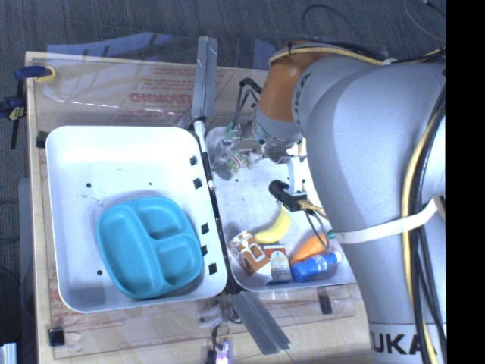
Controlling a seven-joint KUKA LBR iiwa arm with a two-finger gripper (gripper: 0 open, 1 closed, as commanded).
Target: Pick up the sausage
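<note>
The left bin (pixel 114 169) had the most open room. Its upper half was bare white floor, and a blue tray (pixel 151 245) filled the lower half, close to the near rim and the wall between the bins. The right bin (pixel 250 203) was tighter: the grey arm (pixel 364 150) covered its right side, and only the middle strip of floor was free. The gripper (pixel 227 158) hung over that bin's upper left corner, close to the dividing wall. We could not tell whether it was parted or closed.

We could not pick out the sausage for certain. The nearest thing in shape was an orange tapered stick (pixel 309 247) at the bin's lower right, smooth and partly under the arm. It lay just beside a yellow banana (pixel 274 228) and touched a blue bottle (pixel 314 267).

A brown and white carton (pixel 250 255) lay boxy and printed along the near rim, with a small grey and white piece (pixel 280 266) next to it. The tray was matte plastic with rounded compartments. Both bins were smooth, shallow and round-cornered.
</note>
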